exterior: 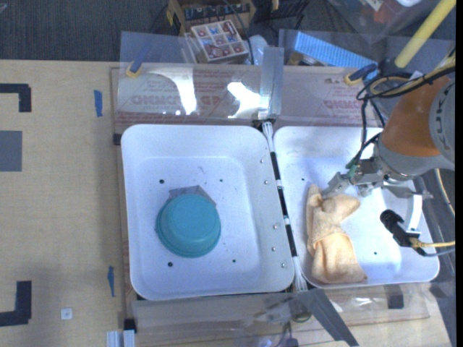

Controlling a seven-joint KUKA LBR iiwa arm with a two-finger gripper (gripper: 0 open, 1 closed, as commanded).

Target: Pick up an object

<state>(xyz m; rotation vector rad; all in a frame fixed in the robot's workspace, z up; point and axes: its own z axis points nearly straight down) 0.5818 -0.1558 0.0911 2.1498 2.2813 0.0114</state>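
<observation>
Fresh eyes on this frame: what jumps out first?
A teal bowl sits upside down in the left bin. In the right bin a crumpled yellow cloth lies along the left side. The grey and orange arm reaches in from the right, its gripper just at the cloth's upper end.

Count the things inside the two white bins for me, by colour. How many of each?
Teal: 1, the upside-down bowl in the left bin.
Yellow: 1, the crumpled cloth in the right bin, with the robot's hand right at its top end.
Total: 2 things.
</observation>
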